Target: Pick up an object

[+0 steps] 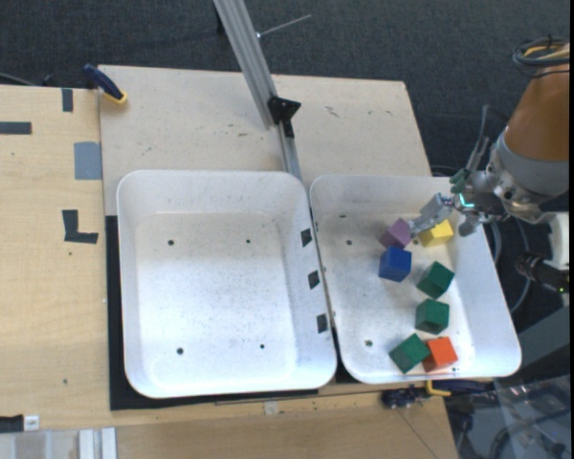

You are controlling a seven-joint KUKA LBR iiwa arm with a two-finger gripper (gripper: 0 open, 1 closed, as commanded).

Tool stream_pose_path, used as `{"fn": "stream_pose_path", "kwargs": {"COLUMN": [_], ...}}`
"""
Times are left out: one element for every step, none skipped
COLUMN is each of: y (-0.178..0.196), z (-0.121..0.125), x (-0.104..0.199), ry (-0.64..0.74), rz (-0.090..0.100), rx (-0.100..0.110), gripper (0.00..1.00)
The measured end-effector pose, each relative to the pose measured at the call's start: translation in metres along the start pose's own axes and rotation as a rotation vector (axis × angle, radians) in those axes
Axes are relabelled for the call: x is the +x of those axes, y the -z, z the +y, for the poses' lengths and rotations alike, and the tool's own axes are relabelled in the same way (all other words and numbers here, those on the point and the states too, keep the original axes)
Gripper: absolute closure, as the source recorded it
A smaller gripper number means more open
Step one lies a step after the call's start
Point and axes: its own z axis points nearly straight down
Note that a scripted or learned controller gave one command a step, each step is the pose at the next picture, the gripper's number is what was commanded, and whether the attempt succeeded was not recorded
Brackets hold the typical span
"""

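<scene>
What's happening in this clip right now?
The arm reaches in from the right, its end effector low over the right bin, among the purple block and yellow block. A blue block, three green blocks and an orange block lie in the same bin. No block visibly held.

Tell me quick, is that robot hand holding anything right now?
Hand: low over the right bin, right by the yellow block and purple block; whether it grips either cannot be told.
</scene>
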Motion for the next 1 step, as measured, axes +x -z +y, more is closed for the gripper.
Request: {"fn": "stream_pose_path", "kwargs": {"y": [0.0024], "z": [0.0009], "x": [0.0000], "ry": [0.001], "rz": [-0.001], "rx": [-0.004], "gripper": [0.00]}}
